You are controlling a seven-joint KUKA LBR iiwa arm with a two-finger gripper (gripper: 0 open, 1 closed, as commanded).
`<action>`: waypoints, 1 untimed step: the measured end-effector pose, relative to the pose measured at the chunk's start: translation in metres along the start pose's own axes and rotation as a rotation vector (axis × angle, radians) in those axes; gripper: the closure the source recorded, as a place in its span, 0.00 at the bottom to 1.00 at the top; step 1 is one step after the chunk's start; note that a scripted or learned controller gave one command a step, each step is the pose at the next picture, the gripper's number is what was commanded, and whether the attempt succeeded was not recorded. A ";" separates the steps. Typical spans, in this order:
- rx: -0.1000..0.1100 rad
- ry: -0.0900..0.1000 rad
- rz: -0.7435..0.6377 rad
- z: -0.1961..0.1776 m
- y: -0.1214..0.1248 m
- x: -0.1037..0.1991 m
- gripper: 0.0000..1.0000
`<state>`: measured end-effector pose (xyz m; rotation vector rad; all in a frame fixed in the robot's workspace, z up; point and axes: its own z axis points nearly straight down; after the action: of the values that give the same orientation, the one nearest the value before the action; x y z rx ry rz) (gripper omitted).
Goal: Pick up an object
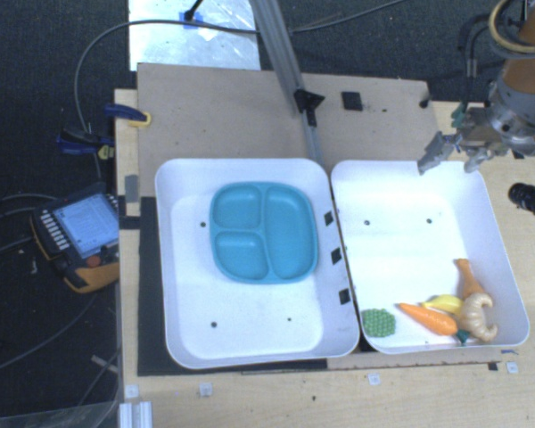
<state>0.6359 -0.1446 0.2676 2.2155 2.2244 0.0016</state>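
**Arm poised at the right bin's far rim, toy food waiting in the near corner**

The two bins come first: the left bin (pixel 183 328) carries a blue divided plate (pixel 264 232) at its centre, and the right bin (pixel 410 203) keeps its cargo bunched at about five o'clock. Next in size, the arm (pixel 522 69) reaches in at two o'clock, and its gripper (pixel 453 152) hangs over the right bin's far edge, near one o'clock. Its two fingers stand spread apart with nothing between them.

The candidates lie well apart from the claw: an orange carrot (pixel 427 318), a tan curved piece (pixel 480 315), a brown piece (pixel 468 277), a small yellow piece (pixel 445 303) and, toward six o'clock, a green knobbly ball (pixel 378 322). They look like light, rigid plastic toys, probably smooth and apt to slip. The carrot seems the kindest choice; gripping across its thicker middle should hold best.
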 end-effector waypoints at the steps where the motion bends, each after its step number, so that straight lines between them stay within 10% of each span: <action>1: 0.004 0.001 -0.001 0.047 -0.004 0.009 0.00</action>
<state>0.6321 -0.1361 0.2203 2.2164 2.2277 -0.0015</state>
